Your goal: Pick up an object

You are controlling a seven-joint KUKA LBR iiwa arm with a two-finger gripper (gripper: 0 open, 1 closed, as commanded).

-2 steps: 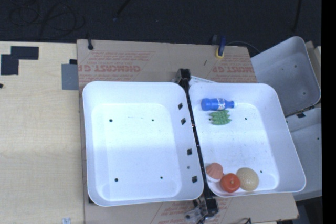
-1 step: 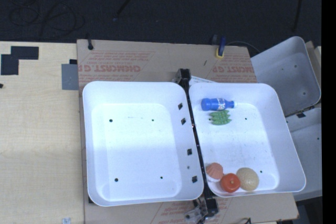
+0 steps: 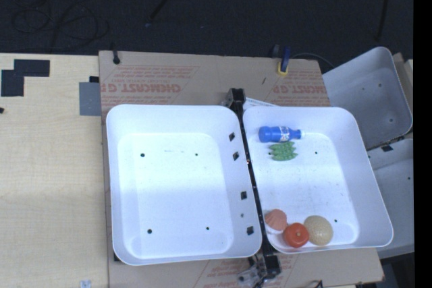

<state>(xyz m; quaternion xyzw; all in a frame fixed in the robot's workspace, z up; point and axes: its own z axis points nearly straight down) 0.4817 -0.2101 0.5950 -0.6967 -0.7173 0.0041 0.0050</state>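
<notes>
Far left, pale wooden bench (image 3: 47, 165); then a sheet of printed cardboard (image 3: 202, 81) under both bins. Next, the left bin (image 3: 109, 179), showing a bare white floor with a few small dark holes. Along the seam, a row of black clips (image 3: 243, 172) joining it to the right bin (image 3: 370, 165), where every candidate for the pick lies. Near the far wall, a blue bottle (image 3: 279, 134) on its side, with a small green leafy piece (image 3: 283, 152) just beside it on the near side. In the near corner, a tight cluster: a pinkish shell-like piece (image 3: 275, 219), a red ball (image 3: 295, 235) and a tan ball (image 3: 318, 229), apparently touching one another and crowding the wall. As for the gripper, open or closed: cannot tell. Likely trouble: in the cluster, round shapes rolling away or squirting out under a pinch, a neighbour nudged or caught along with the target, a collision with the corner wall. At the bottle, rolling on its side or slipping if taken off-centre. At the green piece, too low and flat for a sure hold.
</notes>
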